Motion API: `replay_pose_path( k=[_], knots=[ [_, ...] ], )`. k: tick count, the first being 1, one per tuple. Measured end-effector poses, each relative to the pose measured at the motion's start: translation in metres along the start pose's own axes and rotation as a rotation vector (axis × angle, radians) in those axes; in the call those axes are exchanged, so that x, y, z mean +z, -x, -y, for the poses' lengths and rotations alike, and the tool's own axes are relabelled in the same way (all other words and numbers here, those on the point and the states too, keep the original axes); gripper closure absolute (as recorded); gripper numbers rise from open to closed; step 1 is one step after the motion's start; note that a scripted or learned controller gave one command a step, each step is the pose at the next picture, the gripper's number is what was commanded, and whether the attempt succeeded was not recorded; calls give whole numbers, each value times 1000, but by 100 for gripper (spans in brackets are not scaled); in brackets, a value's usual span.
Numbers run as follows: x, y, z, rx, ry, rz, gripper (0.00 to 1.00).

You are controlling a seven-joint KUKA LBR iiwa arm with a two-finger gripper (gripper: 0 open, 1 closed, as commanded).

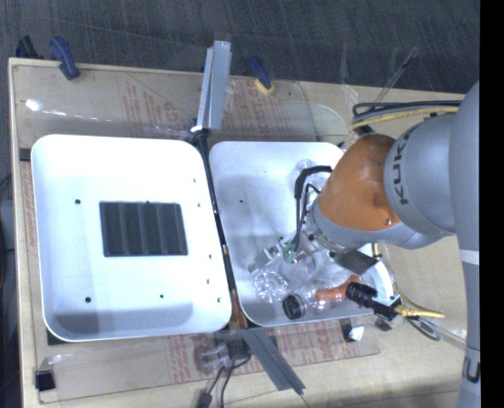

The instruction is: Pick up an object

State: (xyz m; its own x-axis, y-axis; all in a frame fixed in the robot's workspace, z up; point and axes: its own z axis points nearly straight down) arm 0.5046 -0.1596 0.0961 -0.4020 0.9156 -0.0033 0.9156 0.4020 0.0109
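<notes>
Left bin (pixel 56 228) holds a dark ribbed slab (pixel 144 228). Right bin (pixel 235 177) holds clear clutter (pixel 277 280). End effector (pixel 301 249) over it; grip state unclear.

Pretty bright, even overhead light here. The two shallow white plastic bins (pixel 116 177) nearly blow out, with soft grey shadows along their near walls. Small clear objects (pixel 277 274) look smeary, and the overall picture's grainy and low-res.

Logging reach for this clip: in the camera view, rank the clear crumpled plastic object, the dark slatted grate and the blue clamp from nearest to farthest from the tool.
1. Clear crumpled plastic object, right bin, beside the tool.
2. Dark slatted grate, left bin.
3. Blue clamp, bench's far left corner.
</notes>
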Motion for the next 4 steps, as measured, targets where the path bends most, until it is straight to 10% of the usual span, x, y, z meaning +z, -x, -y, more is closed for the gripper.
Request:
replay_pose_path(
  k=[1,2,3,4],
  knots=[
    [1,-42,-2,11,-7,21,0],
    [-10,51,-51,60,-12,-3,0],
    [4,26,6,33,-12,-5,0],
    [-6,26,4,26,-10,-4,100]
  ],
)
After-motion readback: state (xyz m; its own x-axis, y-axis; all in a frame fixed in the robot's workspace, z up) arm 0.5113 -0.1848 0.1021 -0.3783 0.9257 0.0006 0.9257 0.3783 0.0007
